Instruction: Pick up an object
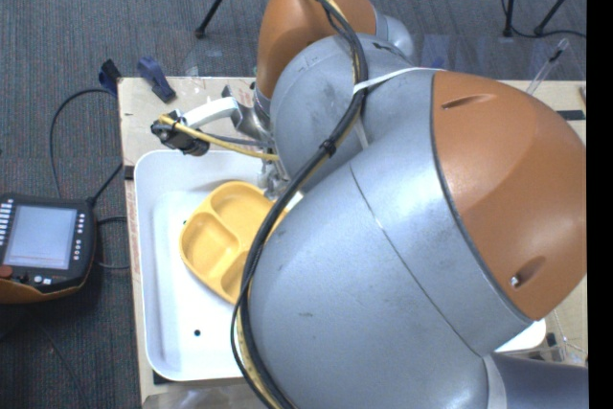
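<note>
Camera view: we see a yellow divided tray (pixel 222 239) lying in the white bin (pixel 153 302), partly under the arm (pixel 402 235), probably reaching down for it; the claw's state we cannot tell.

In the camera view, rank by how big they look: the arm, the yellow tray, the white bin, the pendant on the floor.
1. Arm, though it is nearest the camera
2. White bin, partly hidden by the arm
3. Yellow tray, partly hidden
4. Pendant
</note>
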`<action>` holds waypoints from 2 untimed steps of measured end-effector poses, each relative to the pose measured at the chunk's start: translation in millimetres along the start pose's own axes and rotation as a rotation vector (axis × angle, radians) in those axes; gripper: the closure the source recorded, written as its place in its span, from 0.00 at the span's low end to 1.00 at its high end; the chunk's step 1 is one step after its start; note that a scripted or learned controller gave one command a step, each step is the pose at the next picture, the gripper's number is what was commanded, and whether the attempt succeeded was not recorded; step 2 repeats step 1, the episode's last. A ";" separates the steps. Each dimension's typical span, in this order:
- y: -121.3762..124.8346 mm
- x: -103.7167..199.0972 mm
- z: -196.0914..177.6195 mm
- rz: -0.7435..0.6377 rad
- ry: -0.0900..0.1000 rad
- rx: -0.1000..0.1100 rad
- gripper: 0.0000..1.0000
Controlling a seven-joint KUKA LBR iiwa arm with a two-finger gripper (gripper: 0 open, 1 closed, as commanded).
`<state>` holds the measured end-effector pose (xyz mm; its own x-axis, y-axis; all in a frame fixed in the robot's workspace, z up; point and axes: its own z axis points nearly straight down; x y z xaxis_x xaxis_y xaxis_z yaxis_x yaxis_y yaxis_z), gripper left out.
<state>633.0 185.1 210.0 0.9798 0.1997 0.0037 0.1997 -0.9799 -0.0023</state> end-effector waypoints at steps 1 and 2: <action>-38.4 12.9 -72.2 0.000 -0.001 -0.002 1.00; -38.4 12.9 -72.2 0.000 -0.001 -0.002 1.00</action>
